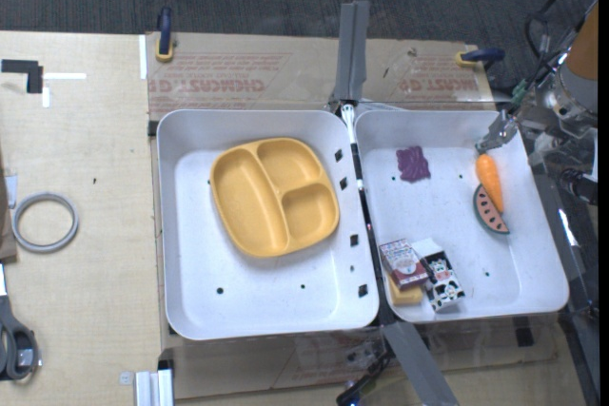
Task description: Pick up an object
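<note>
Two bins: side by side on the desk (76, 109); left bin (181, 299) carries a yellow divided plate (274, 195), right bin (533, 295) carries the pickable items.
End effector: (495, 137) at upper right of the frame, just above the right bin's far right corner, tip close over the carrot's top end. Too small and dark to read; cannot tell its opening, and nothing is visibly in it.
Nearest target: orange carrot (489, 180), lying roughly upright in the frame along the right bin's right side, lower end touching or just over the watermelon slice (491, 212).
Other candidates: purple piece (413, 164) at upper middle of the right bin, lying alone; small boxes (419, 273) clustered at the bin's lower left, touching each other.
Step in hand: judged as approach, pick not yet made.
How to do it well: go for the carrot's mid-body, not the tip. Close across its narrow width, so turn the wrist crosswise to its long axis. Keep clear of the watermelon end so only one item lifts.
Risk: bin wall is near on the right; descend straight, not at a slant. Round tapered body may squirt out if gripped near the thin end.
Fallback: purple piece has free space all round, an easier grasp.
</note>
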